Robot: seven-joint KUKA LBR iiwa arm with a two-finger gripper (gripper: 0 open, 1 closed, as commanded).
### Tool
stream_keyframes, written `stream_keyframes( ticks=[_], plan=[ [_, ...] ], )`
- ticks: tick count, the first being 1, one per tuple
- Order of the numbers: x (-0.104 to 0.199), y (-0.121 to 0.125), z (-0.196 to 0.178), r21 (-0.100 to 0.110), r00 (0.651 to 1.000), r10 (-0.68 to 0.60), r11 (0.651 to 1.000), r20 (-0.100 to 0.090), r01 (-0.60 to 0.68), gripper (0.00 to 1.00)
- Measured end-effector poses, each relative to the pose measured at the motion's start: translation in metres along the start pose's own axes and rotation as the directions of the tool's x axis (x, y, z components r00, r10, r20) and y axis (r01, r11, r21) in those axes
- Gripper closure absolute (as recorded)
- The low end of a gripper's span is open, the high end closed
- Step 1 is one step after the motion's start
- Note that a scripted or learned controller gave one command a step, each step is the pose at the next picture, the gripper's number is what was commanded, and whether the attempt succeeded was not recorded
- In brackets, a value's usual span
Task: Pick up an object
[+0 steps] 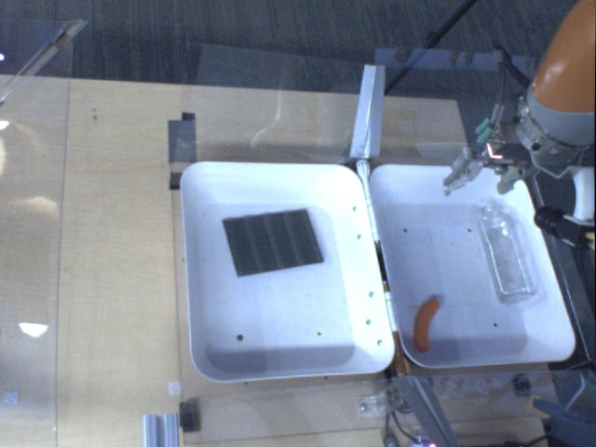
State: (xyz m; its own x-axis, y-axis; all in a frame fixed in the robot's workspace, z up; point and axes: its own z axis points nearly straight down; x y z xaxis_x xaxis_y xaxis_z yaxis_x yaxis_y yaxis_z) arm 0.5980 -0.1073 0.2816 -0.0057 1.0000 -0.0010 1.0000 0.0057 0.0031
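nothing of the pick is done yet, as far as this view shows: every candidate object lies flat in a bin and the pincer (484, 169) carries nothing. the arm (563, 82), grey with its orange band, reaches in from the right and holds the pincer over the far right corner of the right bin (438, 208), above the bin floor rather than on it. its two fingers stand apart, with only the white bin floor showing between them. the clear plastic bottle (507, 252) lies on its side in the right bin, near the right wall, just in front of the pincer but apart from it; it looks like the nearest target. the small orange sausage-shaped piece (426, 324) rests near the front left corner of the same bin, well apart from the pincer. the dark ribbed rectangular pad (273, 241) lies flat in the left bin (279, 352), farthest from the arm. both bins sit side by side on the pale wooden counter (93, 250). what is left is nearly all of the task: settling on one object, bringing the spread fingers down around it, closing, and lifting it clear. the bottle's clear, rounded body may slip, so i judge that grip to be the uncertain part.
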Motion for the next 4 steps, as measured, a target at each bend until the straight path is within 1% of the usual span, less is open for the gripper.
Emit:
stream_keyframes(
  ticks=[1,2,3,4],
  plan=[
    [0.001,-0.075,0.045,0.000,0.994,-0.111,0.994,-0.001,0.111,0.00],
    [0.003,-0.097,0.190,-0.012,0.993,-0.122,0.992,0.001,0.122,0.00],
    [0.015,-0.105,0.190,-0.017,0.985,-0.170,0.985,0.006,0.170,0.00],
    [0.017,-0.102,0.178,-0.025,0.985,-0.172,0.985,0.006,0.172,1.00]
  ],
)
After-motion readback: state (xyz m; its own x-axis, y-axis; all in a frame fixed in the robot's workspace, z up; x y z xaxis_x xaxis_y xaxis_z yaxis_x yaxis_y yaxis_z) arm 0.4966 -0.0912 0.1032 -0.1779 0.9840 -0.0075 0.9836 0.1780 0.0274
